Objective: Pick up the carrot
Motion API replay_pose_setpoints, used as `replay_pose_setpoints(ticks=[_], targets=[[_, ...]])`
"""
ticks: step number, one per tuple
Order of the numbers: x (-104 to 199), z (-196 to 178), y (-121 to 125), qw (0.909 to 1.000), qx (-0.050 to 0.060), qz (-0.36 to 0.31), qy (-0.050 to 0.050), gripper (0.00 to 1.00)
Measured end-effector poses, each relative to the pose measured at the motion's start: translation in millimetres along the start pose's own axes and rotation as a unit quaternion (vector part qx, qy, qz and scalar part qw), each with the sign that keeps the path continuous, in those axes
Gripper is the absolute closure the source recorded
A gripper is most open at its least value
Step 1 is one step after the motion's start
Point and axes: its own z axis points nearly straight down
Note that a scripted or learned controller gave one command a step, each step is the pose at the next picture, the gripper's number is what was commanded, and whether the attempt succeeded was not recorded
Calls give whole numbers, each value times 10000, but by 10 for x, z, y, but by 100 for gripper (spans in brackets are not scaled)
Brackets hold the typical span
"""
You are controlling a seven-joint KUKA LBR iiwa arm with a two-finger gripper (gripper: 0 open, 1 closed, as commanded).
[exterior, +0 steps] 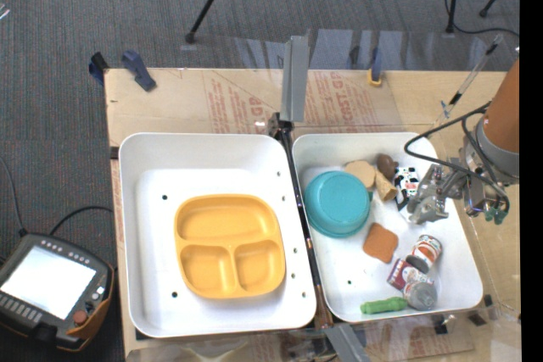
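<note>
While my gripper (pixel 425 206) hangs over the right bin (pixel 333 150), just beside a black-and-white toy (pixel 406 180), I am only at the approach step, with nothing picked. Whether it is apart or together I cannot tell (the view is too coarse there). The carrot I take to be the orange-brown piece (pixel 381 242) lying between the teal bowl (pixel 338 202) and the can (pixel 424 253), though its shape leaves me unsure. Next, I judge, I must shift toward that piece, line up above it and descend without nudging the can.
</note>
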Motion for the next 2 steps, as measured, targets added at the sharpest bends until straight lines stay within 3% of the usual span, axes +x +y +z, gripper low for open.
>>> replay_pose_setpoints(ticks=[1, 2], targets=[[240, 623, -545, 9912, -15, -1322, 88, 100], [-59, -424, -717, 9867, 6, -1625, 6, 100]])
